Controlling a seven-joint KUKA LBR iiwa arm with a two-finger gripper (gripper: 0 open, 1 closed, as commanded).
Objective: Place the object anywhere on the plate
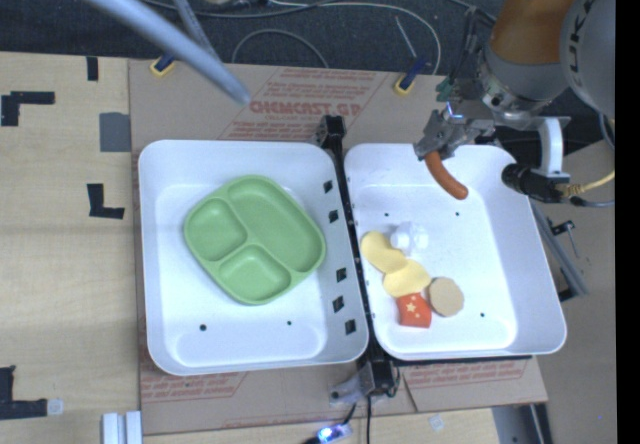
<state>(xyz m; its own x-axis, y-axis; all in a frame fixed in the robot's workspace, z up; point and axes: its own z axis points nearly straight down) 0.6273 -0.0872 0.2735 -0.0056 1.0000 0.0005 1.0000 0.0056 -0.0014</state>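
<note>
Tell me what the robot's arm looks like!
The arm is big, round and grey, with a shiny orange band wrapped around it above the wrist. Black cables run beside it. Its gripper is small, dark and metallic, and a white piece with a black cylinder sticks out nearby.

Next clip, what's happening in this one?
The grey arm's gripper hangs over the back of the right white bin with an orange-red sausage-shaped toy between its fingers, lifted above the bin floor. The green three-compartment plate sits in the left white bin with nothing on it yet. Yellow, red, tan and white toy food pieces lie in the right bin.
</note>
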